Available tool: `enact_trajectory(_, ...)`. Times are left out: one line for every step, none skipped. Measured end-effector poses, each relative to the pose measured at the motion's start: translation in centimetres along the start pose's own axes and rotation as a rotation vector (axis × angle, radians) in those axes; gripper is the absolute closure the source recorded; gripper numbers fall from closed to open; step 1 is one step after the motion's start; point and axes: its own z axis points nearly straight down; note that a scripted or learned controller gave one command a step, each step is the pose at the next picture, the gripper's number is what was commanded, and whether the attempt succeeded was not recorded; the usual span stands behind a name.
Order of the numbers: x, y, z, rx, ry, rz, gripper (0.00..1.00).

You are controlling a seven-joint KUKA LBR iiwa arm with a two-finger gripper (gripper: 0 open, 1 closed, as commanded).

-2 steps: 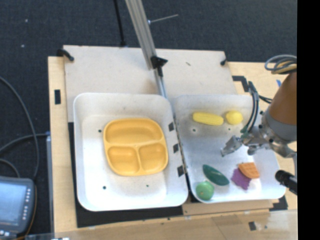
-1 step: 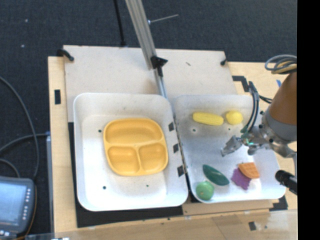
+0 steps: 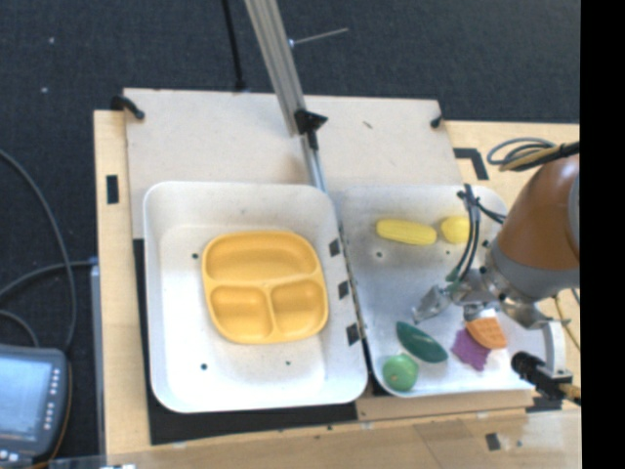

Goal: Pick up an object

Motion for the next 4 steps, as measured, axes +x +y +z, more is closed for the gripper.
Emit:
enact_trajectory(-0.1, 0.1, 4.8, -0.004, -0.002, 0.000, 0.00)
enact_trajectory(-0.2, 0.2, 3.6, -0.009, -0.002, 0.006, 1.00)
enact_trajectory(0.1, 0.8, -2.7, -0.012, -0.003, -0.005, 1.00)
enact_trajectory(0.0, 1.0, -7.1, -0.011, -0.003, -0.005, 1.00)
